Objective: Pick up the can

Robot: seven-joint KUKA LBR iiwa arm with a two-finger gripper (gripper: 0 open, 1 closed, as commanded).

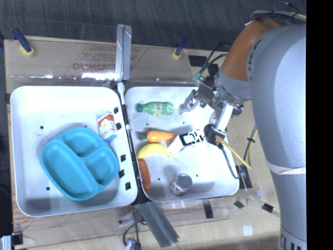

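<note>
Beside the gripper [188, 105], whose opening cannot be told, lies the green bottle [155, 108], while the can [181, 184] sits well apart toward the right bin [210, 165]'s near wall, beyond carrot [161, 136] and banana [153, 150], seemingly on end, round top up.

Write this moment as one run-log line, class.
task: pick up can | can: right bin, by its near wall, not held | gripper: beside green bottle, apart from can

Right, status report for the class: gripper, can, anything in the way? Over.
Gripper over right bin, beside green bottle. Can at bin's near edge, not held. Sausage beside can, apart; nothing on top.
</note>
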